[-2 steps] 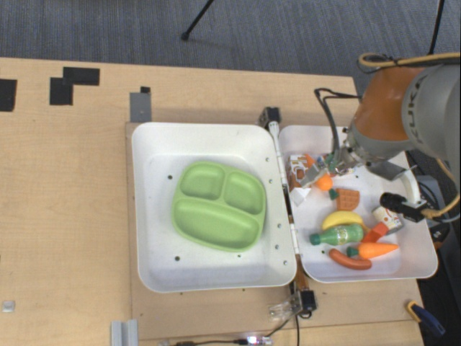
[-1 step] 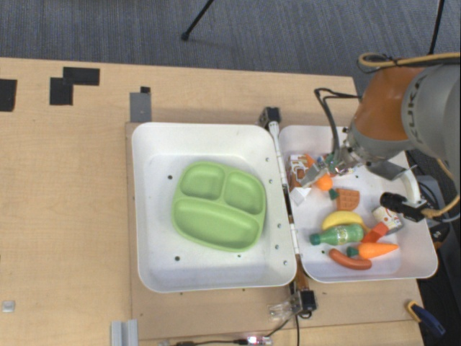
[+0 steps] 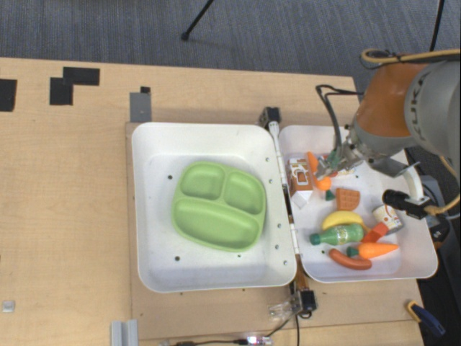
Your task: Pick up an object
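My gripper [image 3: 330, 167] is low over the upper left part of the right bin [image 3: 418, 269]. It hangs just right of a slim orange carrot [image 3: 310, 161] and right above a small orange piece [image 3: 325, 184]. Close by lie a brown and white carton [image 3: 299, 172], a brown waffle [image 3: 347, 197], a yellow banana [image 3: 342, 218] and a green bottle [image 3: 338, 235]. Nearer the front are a red sausage [image 3: 351, 259], a fat orange carrot [image 3: 377, 250] and a small white bottle with a red end [image 3: 385, 220].
The left bin [image 3: 155, 265] holds a green divided plate [image 3: 218, 206]. A ridge where the two bins meet runs just left of the carton. The grey arm with its orange band [image 3: 385, 107] reaches in from the upper right.
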Tool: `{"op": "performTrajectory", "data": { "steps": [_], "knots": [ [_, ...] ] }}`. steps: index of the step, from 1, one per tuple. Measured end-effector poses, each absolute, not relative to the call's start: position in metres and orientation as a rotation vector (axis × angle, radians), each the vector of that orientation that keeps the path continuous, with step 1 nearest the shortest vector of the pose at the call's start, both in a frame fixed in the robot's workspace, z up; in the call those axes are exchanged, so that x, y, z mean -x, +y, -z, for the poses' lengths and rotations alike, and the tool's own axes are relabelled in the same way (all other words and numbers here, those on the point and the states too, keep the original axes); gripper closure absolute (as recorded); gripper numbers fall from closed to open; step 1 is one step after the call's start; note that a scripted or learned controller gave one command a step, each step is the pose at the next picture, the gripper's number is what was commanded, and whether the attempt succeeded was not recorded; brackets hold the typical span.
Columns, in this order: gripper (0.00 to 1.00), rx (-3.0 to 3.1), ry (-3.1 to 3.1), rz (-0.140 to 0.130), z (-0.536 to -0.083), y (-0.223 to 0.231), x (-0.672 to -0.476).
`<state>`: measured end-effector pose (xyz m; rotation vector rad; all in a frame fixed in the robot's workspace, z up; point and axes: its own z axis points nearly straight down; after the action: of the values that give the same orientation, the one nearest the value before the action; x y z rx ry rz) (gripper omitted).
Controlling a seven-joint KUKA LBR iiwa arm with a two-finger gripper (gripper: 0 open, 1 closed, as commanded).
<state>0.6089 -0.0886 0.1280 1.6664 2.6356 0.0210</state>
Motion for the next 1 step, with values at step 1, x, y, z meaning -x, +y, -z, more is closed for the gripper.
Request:
{"op": "performTrajectory", "data": {
  "steps": [1],
  "knots": [
    [0.00, -1.667, 2.636, -0.021, -0.1278, -0.0886, -0.6087]
  ]
}}
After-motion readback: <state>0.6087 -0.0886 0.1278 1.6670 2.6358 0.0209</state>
